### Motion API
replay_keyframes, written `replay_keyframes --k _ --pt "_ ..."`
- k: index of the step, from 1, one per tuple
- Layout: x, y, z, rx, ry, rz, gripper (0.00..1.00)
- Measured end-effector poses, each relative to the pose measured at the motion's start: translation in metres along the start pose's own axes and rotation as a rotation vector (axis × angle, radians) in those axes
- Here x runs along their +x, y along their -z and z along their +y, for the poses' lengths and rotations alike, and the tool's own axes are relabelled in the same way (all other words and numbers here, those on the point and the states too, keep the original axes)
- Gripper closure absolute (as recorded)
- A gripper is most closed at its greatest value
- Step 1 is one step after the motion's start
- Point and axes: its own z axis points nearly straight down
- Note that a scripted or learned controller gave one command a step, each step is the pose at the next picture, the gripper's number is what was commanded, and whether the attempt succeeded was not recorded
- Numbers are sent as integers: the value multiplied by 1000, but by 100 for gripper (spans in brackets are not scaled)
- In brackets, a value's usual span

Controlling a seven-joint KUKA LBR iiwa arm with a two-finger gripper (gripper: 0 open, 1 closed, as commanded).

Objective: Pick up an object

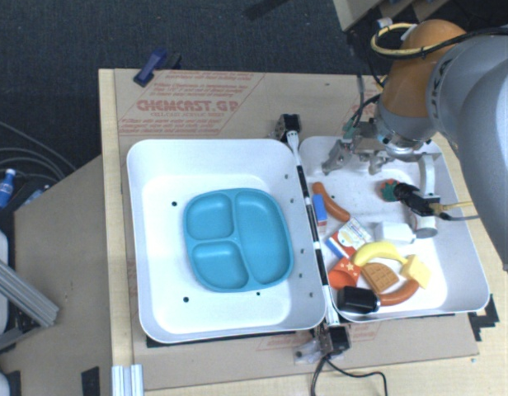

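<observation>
My gripper (351, 162) hovers over the back of the right bin (472, 279); it is open, with nothing between its fingers. Below it in that bin lie an orange sausage-shaped piece (334, 204) beside a small blue piece (322, 211), and a green object (392, 190) to the gripper's right. Toward the front sit a banana (378, 252), a yellow wedge (416, 270), a brown cookie (384, 280), a reddish sausage (396, 294), a red piece (343, 273) and a black object (359, 300).
The left bin (151, 221) holds a blue divided plate (237, 239). A white card (350, 238) and a white block (398, 233) lie mid-bin on the right. The grey arm (477, 97) crosses in from the upper right.
</observation>
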Motion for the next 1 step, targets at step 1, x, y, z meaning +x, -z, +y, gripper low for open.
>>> replay_keyframes --k 1 --pt "1 -21 -61 6 -2 2 0"
